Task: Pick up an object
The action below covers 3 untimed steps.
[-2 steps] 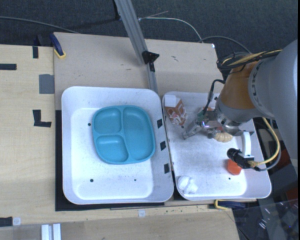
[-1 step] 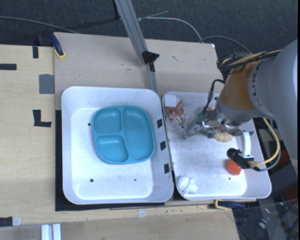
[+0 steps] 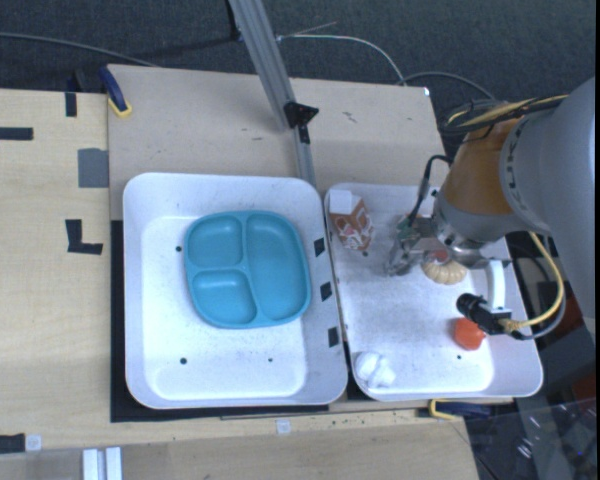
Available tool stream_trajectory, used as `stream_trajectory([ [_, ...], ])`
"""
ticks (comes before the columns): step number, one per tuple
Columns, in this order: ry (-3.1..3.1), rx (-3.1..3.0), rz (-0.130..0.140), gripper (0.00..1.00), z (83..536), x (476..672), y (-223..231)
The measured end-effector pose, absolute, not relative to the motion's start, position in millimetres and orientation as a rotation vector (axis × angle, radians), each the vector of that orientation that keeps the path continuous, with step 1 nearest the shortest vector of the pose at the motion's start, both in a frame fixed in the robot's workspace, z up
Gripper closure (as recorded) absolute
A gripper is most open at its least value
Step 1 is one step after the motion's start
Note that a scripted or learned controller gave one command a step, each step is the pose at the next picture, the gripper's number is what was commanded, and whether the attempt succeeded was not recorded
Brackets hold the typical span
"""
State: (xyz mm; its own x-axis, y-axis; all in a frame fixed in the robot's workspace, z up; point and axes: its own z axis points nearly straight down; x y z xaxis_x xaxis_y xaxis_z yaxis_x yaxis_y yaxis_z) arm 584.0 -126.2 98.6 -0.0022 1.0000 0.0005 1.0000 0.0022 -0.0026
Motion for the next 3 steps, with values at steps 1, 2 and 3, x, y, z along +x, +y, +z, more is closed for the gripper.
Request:
stream_trajectory([
  [1,-2.224,-2.221,-0.002,1.0,141.7,580.3,-123.7],
  [2,-2.226,-2.221,-0.003,1.0,186.9,581.4,-115.9],
  [3,-2.226,-2.222,-0.003,1.0,230.9,582.4,-115.7],
])
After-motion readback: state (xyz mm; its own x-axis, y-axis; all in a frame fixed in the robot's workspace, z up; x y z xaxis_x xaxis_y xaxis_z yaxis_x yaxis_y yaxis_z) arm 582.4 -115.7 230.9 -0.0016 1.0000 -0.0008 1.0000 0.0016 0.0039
